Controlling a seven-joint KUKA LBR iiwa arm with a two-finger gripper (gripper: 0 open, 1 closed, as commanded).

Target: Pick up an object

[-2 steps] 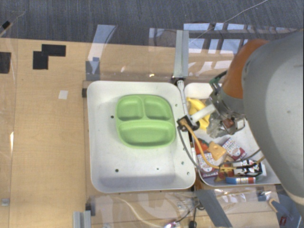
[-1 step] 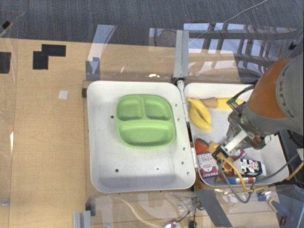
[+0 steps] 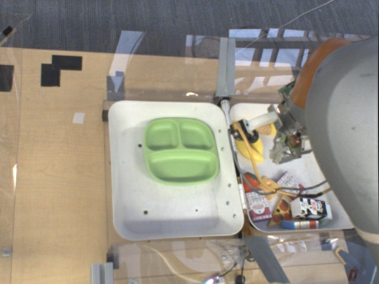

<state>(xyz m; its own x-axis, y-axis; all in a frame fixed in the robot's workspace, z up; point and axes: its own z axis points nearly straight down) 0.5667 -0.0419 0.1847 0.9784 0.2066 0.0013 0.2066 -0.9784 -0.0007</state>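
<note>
My gripper hangs low over the upper middle of the right bin, with the grey arm and its orange band coming in from the right and hiding much of that bin. Just left of the gripper lies a yellow banana-like piece. Toward the front of the bin lie an orange stick-like item, a small patterned card pack, a black-and-white carton and a blue marker. I see nothing held in the gripper.
The left bin holds a green divided plate near its middle. A metal post stands at the back between the two bins. Black marks sit on the wooden bench at far left.
</note>
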